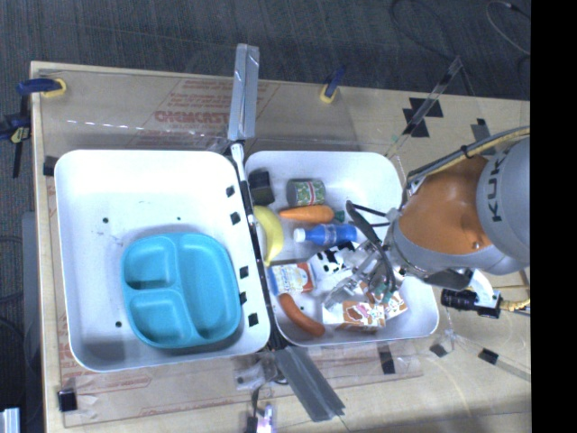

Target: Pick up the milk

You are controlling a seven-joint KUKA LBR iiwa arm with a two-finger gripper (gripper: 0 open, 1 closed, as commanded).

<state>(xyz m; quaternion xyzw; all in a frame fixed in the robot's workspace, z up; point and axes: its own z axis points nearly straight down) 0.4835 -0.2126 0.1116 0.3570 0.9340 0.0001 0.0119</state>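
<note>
Camera view is showing the bench from above, and nearest the lower edge a hot dog and a printed snack packet are lying at the bottom of the right bin. Just above them the gripper is reaching in from the right, hanging over a white carton with black patches, the milk, at the bin's centre; whether it is clenched or released cannot be told. Farther up, a blue bottle, a carrot, a banana and a green can are resting. A blue divided tray is sitting in the left bin.
</note>
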